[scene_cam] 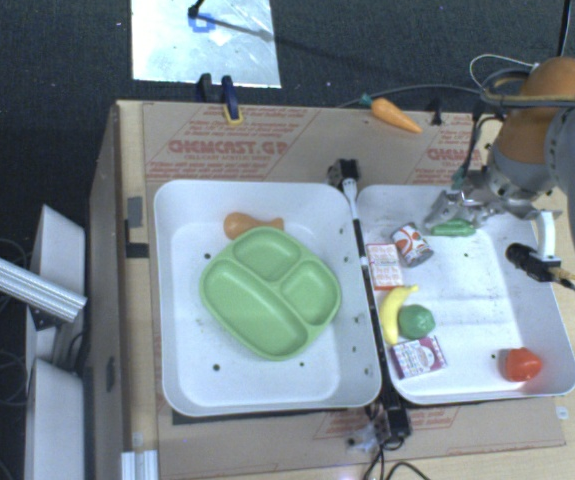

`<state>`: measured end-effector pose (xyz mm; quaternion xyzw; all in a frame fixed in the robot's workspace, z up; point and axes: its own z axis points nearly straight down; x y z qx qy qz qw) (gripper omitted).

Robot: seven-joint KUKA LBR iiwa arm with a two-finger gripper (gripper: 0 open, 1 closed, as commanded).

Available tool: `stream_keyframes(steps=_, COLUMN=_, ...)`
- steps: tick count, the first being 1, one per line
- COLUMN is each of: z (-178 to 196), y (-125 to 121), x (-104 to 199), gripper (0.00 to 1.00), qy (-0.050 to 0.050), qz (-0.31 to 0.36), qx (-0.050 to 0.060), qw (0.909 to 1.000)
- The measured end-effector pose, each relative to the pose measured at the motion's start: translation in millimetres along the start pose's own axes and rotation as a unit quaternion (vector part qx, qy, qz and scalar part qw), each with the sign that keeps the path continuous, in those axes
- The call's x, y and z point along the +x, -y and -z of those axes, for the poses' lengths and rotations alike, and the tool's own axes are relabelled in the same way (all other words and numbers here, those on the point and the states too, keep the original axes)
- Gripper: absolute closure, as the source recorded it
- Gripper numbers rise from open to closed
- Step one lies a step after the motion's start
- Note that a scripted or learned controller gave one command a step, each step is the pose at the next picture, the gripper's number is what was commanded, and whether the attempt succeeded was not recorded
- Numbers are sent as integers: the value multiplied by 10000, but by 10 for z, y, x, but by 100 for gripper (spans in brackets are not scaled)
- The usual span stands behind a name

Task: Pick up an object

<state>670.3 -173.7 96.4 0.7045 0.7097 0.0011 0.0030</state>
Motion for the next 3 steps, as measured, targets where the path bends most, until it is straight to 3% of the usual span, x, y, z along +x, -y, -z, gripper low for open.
stream_keyframes(steps=1, z=1318, y=-8, x=647, gripper=100, qy=-11, qz=-12, qx=-4, qw=10000)
stream_keyframes(steps=2, z=1454, y=380, x=1462, gripper=100, qy=-17, qz=-16, qx=17, qw=10000)
stream_keyframes(steps=3, z=1635, y=247, x=1667, gripper=100, qy=-17, qz=-11, qx=16, qw=10000)
